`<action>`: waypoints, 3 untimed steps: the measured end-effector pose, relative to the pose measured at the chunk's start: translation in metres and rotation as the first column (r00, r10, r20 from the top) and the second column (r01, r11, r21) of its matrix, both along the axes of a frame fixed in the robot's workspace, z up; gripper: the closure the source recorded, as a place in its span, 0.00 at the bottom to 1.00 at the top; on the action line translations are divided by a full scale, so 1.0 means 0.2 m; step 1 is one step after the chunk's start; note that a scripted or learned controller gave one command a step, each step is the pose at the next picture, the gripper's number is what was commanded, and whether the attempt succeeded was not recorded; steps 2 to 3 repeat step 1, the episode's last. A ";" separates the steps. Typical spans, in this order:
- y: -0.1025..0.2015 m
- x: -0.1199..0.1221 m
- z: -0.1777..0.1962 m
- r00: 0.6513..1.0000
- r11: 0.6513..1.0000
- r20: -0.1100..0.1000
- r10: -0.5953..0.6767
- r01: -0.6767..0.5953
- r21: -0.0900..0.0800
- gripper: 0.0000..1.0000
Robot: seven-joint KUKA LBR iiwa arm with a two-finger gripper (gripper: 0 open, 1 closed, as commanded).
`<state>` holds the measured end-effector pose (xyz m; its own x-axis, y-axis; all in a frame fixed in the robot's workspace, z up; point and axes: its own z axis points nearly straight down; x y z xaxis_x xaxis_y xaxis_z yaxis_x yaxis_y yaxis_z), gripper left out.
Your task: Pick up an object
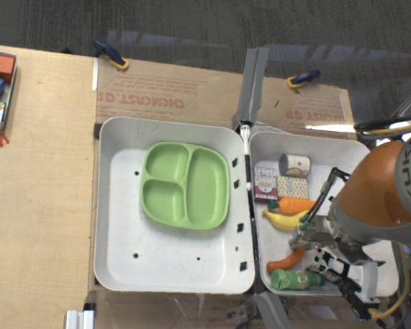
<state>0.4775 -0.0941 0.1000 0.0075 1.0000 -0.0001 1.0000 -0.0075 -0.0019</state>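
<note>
Gripper (312, 244) low in right white bin (258, 223), probably touching orange carrot-shaped toy (286, 261) just left; finger state unclear.

**KUKA arm, appearance only**

Grey arm (404, 208) entering from right edge. Wide rounded orange band (380, 186) above wrist, glossy, with soft highlight on top. Part of dark lettering on grey shell beside band, cut off by frame edge. Below band, grey ring-shaped wrist section, darker underneath. Gripper (326, 262) assembly in white and black: blocky pale housing, black insets, small dark spots like screw heads, too blurred to count. Thin black rod or cable (323, 195) running along band's left side down to wrist. Black cable looping under housing near lower right, yellowish cable or hose (397, 301) curving beside it. Fine markings unreadable.
</note>
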 end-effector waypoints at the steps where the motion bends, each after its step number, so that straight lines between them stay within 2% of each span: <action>1: 0.30 0.28 0.61 1.000 1.000 0.001 0.010 -0.010 -0.002 1.00; 3: 0.30 0.28 0.61 1.000 1.000 0.001 0.010 -0.010 -0.002 1.00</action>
